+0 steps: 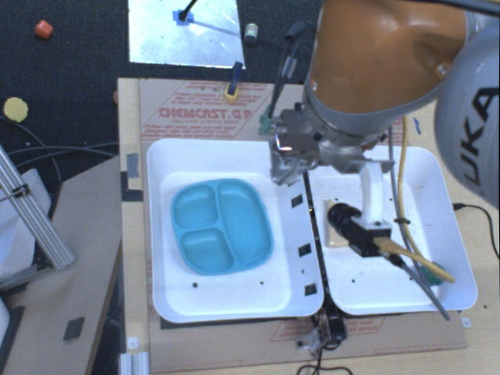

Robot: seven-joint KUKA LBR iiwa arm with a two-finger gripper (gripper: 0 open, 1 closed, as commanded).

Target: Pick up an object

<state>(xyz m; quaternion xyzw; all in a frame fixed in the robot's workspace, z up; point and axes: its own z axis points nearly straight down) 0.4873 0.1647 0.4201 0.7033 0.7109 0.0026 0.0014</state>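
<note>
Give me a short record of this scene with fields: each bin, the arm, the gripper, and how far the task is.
left bin: holds a blue plate with three compartments, lying flat
right bin: under the arm's wrist
arm: reaches in from the right, over the right bin
gripper: near where the two bins meet, close to the plate's far right corner
task: plate not yet picked up

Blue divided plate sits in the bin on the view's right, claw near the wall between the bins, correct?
No. The camera view shows the blue divided plate in the bin on the view's left; the claw is near the wall between the bins.
</note>
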